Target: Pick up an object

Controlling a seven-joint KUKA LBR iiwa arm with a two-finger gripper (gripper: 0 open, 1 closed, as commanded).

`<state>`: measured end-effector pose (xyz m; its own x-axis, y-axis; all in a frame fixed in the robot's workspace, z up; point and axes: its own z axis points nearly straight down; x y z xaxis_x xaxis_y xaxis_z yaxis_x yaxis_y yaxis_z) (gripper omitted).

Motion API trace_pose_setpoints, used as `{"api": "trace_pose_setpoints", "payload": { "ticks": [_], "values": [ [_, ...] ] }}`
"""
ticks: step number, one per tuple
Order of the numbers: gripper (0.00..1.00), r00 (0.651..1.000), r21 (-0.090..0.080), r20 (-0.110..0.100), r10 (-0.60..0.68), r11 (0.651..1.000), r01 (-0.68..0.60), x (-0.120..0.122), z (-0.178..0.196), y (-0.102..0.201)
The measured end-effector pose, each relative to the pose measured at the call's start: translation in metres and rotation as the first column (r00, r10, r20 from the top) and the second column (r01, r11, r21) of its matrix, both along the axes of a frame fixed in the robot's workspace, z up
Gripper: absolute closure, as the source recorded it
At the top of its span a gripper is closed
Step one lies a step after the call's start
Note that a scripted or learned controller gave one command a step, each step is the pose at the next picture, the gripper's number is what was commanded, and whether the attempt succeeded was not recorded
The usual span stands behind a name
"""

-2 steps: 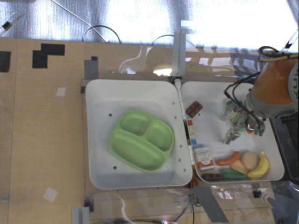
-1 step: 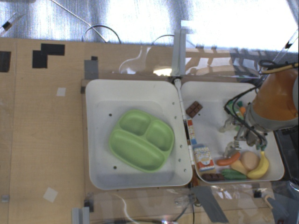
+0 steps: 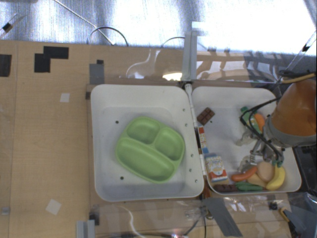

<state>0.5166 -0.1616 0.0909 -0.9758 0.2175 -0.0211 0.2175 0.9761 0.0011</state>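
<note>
Small carton with unreadable label, gripper near banana

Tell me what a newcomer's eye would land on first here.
The green divided plate lies alone in the left bin, bright against the white. In the right bin, the arm's gripper hangs over a heap of toy food at the near right corner, with a yellow banana at its edge.

A robot lab, brown bench with black tape squares, two white bins side by side, loose cables, shiny metal post, grey robot arm with orange band, toy food
</note>
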Motion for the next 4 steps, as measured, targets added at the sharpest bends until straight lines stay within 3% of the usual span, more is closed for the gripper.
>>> {"api": "trace_pose_setpoints", "payload": {
  "ticks": [1,2,3,4],
  "values": [
    [0.00,0.995,0.002,0.003,-0.095,0.995,0.095,-0.022,0.000,-0.006],
    [0.00,0.966,0.004,-0.007,-0.257,0.966,0.257,0.069,-0.002,-0.043],
    [0.00,0.969,0.005,-0.010,-0.248,0.969,0.248,0.141,0.001,-0.043],
    [0.00,0.960,0.004,-0.011,-0.280,0.960,0.280,0.072,-0.002,-0.014]
  ]
}}
